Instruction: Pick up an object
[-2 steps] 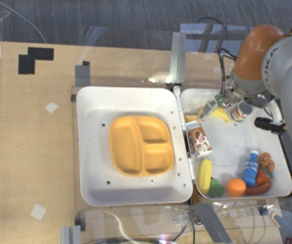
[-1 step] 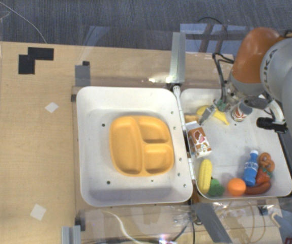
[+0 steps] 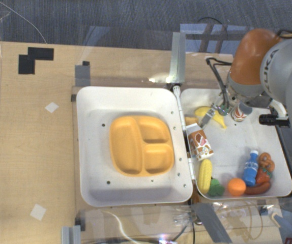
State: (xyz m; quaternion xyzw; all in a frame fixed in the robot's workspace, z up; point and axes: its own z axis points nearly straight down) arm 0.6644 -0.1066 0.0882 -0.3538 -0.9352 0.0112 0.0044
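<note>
My gripper hangs low in the back of the right bin, directly over a yellow banana that lies near the bin's back left corner. It hides the banana's right part, and contact between them is unclear. The grey arm with its orange band reaches in from the right above it. Just right of the gripper stands a small red and white can.
The right bin also holds a brown and white carton, a corn cob, a green item, an orange, a blue bottle and red items. The left bin bears a yellow divided plate.
</note>
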